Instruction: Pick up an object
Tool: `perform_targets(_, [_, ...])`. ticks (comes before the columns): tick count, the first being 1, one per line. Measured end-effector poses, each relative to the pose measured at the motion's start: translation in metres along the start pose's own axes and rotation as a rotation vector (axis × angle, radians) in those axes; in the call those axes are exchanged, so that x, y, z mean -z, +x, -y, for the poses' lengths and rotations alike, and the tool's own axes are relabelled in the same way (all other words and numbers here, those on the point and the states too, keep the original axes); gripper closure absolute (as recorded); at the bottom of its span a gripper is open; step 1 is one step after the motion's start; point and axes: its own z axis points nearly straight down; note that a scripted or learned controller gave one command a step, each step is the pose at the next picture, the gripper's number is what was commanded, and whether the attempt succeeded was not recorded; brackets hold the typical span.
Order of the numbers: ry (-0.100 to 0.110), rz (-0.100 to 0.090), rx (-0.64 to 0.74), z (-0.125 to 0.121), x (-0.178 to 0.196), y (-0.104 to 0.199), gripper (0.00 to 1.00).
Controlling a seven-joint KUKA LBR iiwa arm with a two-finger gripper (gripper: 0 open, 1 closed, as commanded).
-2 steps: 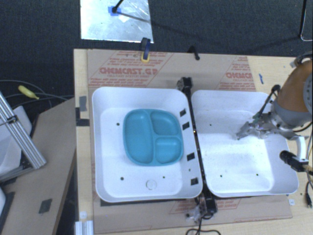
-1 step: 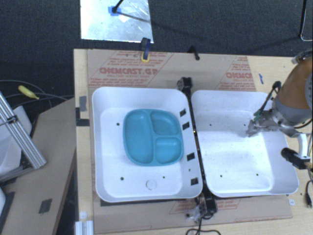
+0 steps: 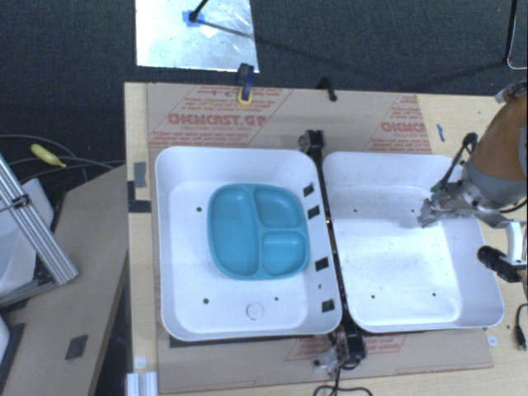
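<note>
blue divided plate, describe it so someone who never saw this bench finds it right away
Of the two shallow white bins side by side, take the left white bin, away from the arm. In its middle lies the blue divided plastic plate, a rounded square with three compartments. It is the bin's one big coloured thing; a small white disc lies nearer the front.

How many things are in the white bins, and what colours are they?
Blue divided plate, in the left bin: 1
Small white round thing, in the left bin near its front edge, too small to tell what it is: 1
Things seen lying in the right bin: 0
Total: 2
</note>
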Motion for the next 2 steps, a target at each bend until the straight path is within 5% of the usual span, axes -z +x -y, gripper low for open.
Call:
perform_targets(1, [-0.002, -0.003, -0.002, 0.047, 0.117, 0.053, 1.00])
perform_targets(2, [0.003, -0.004, 0.005, 0.040, 0.139, 0.170, 1.00])
